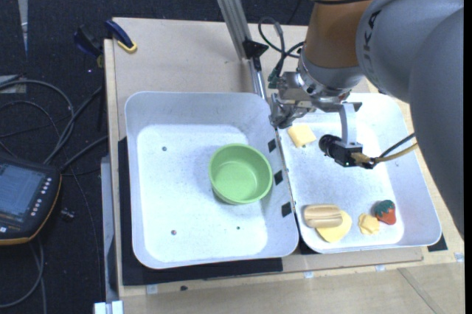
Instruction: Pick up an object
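My gripper point(282, 116) hangs low over the far left corner of the right bin point(413, 180), close to the wall between the two bins. A pale yellow cheese-like block point(301, 135) lies just to its right and slightly nearer the camera, apart from the gripper as far as I can see. In the left bin point(158, 158) a green bowl point(240, 172) stands upright, right of the middle. Along the right bin's near edge lie a hot-dog bun point(324, 214), a yellow wedge point(335, 232), a small yellow piece point(369, 224) and a red strawberry point(384, 211).
A black fitting with a yellow cable point(343, 151) juts from the wrist over the right bin's middle. A slanted metal post point(228, 3) rises behind the bins. The grey arm point(413, 32) covers the right bin's far right part.
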